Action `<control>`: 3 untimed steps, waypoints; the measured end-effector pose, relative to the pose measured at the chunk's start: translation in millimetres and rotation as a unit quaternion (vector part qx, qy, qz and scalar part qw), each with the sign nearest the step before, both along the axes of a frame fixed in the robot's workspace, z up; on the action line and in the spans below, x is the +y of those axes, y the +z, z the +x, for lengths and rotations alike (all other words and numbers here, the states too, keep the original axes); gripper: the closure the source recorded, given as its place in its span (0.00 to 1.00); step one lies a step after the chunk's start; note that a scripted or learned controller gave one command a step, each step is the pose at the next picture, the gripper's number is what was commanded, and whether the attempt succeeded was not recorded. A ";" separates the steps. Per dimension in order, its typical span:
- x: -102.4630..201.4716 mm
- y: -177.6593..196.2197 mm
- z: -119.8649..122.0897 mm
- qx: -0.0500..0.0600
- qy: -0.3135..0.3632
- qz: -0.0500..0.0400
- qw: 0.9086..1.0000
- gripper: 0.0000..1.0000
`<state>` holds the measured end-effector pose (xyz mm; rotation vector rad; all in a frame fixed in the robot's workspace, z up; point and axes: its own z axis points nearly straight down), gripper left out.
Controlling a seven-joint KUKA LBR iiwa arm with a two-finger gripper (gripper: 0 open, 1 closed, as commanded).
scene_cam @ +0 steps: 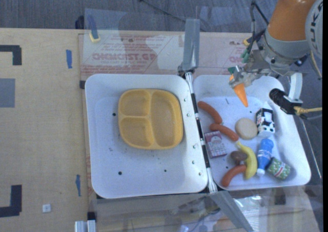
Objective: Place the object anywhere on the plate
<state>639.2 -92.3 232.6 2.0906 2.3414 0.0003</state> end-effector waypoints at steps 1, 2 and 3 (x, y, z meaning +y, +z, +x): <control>0.0 0.2 0.1 0.000 0.000 0.000 1.000 0.00; 43.5 102.3 -92.8 0.000 0.009 0.000 1.000 0.00; 43.3 113.1 -91.5 -0.002 0.010 0.000 1.000 1.00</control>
